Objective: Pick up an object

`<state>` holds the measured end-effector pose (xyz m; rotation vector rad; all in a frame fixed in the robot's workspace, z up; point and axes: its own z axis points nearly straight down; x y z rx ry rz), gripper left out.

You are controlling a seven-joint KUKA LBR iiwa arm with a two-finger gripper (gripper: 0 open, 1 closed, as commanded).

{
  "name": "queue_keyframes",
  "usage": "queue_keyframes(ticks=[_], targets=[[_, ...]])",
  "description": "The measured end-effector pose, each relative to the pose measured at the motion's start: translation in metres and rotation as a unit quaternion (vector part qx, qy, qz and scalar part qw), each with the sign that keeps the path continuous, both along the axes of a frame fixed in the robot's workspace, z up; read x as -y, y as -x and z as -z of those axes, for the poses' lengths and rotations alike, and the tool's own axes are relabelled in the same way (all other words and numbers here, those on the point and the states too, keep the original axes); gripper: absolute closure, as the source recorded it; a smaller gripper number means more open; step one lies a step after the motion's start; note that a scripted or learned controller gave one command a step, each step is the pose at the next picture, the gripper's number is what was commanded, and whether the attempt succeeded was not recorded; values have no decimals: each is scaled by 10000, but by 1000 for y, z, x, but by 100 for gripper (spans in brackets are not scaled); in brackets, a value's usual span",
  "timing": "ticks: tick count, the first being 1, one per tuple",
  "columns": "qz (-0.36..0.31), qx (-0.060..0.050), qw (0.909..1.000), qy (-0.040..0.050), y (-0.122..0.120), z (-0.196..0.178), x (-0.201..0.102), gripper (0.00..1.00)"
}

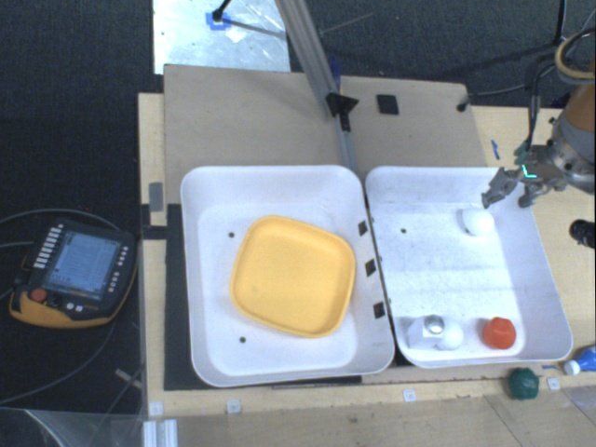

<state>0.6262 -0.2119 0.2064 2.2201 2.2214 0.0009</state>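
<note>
From the camera view, two white bins are seen side by side on the surface. The left bin carries a yellow square plate, lying flat near its middle. The right bin carries three small things: a white ball in its far part, a white and grey rounded object near its front wall, and an orange-red cup-like object just beside that, toward the front right corner.

The claw is seen at the far right rim of the right bin, a little above and to the right of the white ball. Its two fingers appear to stand apart, and nothing is seen between them; at this size the gap is hard to judge.

The white ball is judged the likeliest thing to be picked, being nearest the claw and well apart from the other things. It is taken to be light and smooth, so it may roll or slip out if pinched off-centre; the fingers would best be closed across its middle, from straight above. Whether it is hard or soft cannot be told.

The plate is judged stiff, wide and low, poorly suited to a two-finger pinch except at its rim. The orange-red object looks small enough to be clamped across its sides.
</note>
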Motion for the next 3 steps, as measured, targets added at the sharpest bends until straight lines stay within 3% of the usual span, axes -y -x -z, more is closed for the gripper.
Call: queue_keyframes(ticks=[1,3], targets=[[0,0,10000,0,0,0,0,0],[0,-16,10000,-4,2,86,-4,0]])
